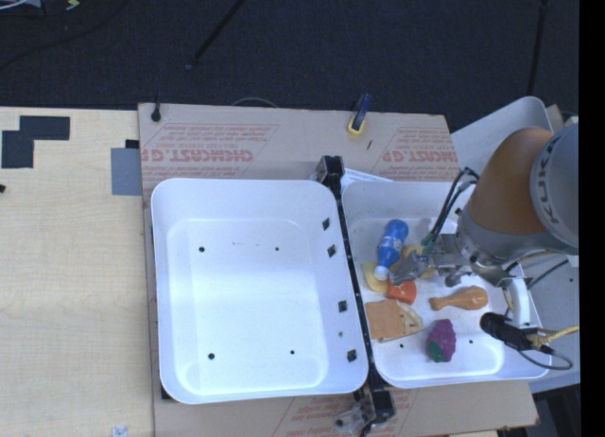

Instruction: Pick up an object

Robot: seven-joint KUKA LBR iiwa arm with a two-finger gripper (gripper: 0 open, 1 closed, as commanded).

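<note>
Only text I can make out is upside-down red "CHEMCAST GP" printed twice on the cardboard sheet under the bins.

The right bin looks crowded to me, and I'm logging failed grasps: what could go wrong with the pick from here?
1. The claw sits low among a blue plastic bottle, a small red round toy and a yellow piece packed close together; it may nudge them or catch two at once.
2. The tan drumstick-shaped toy lies right beside the wrist and could be knocked aside.
</note>
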